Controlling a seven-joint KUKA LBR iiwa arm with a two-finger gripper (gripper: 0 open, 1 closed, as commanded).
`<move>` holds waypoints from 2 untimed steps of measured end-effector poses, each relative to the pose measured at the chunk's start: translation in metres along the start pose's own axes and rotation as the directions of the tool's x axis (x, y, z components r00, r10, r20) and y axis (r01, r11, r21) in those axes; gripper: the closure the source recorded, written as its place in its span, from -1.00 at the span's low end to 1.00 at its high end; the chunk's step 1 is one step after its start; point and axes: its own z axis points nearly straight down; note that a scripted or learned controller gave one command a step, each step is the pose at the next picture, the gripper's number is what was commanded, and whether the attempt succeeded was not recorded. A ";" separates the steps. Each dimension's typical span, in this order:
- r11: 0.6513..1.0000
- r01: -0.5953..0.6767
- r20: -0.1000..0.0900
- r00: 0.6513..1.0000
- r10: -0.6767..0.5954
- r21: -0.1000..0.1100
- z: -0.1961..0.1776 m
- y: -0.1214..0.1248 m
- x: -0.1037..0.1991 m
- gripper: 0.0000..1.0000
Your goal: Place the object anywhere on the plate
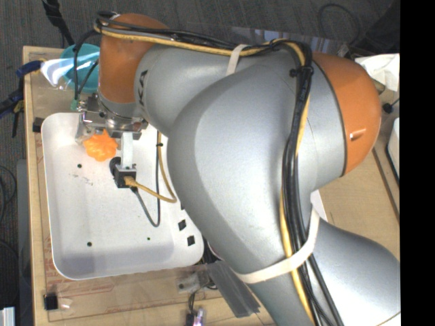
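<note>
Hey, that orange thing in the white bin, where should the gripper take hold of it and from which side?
Probably from above, across the middle of the orange object. It looks like a small, lumpy piece lying low on the floor of the white bin, with no handle visible. Open floor lies on its near and left sides, so a top-down pinch seems safest. The gripper already sits right above it.

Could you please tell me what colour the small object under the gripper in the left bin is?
Orange; the object shows best in the camera view.

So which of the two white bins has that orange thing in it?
The left bin, away from the arm's base. The orange object lies near its far edge, under the hand.
</note>
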 end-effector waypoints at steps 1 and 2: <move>0.999 -0.033 -0.001 0.999 0.033 -0.001 0.010 0.003 -0.018 1.00; 1.000 0.017 -0.001 1.000 -0.017 -0.001 0.026 0.008 -0.055 1.00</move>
